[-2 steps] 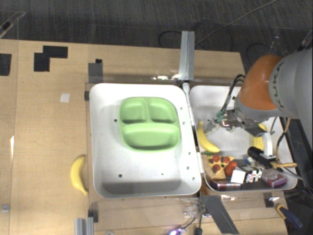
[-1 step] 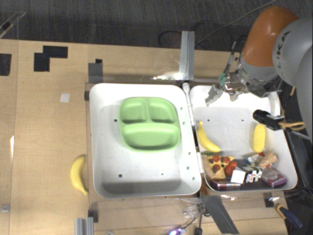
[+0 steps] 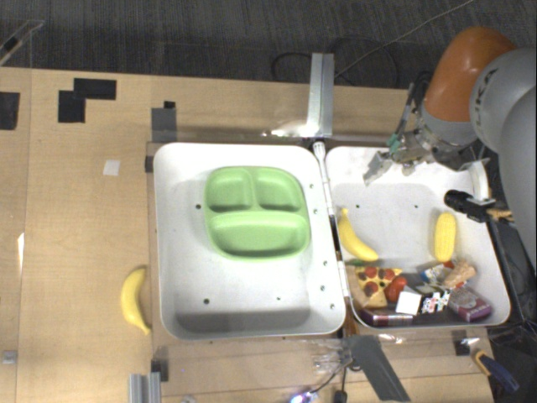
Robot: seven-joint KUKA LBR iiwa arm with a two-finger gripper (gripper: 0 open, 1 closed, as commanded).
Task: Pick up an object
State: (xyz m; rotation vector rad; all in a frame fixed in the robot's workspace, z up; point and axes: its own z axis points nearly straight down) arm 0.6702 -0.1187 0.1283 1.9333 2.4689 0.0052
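The gripper (image 3: 382,164) hung over the right bin's (image 3: 502,296) far edge; whether it was clenched I could not tell. Open white floor lay below it. The corn (image 3: 445,236) stood lengthwise, near to far, by the right wall. A banana (image 3: 353,238) curved along the left wall. Clutter (image 3: 419,290) crowded the near edge.

A pale green divided plastic plate (image 3: 255,211) sits in the white left bin (image 3: 180,225), a yellow banana (image 3: 356,238) and yellow corn cob (image 3: 444,236) in the white right bin (image 3: 394,204).
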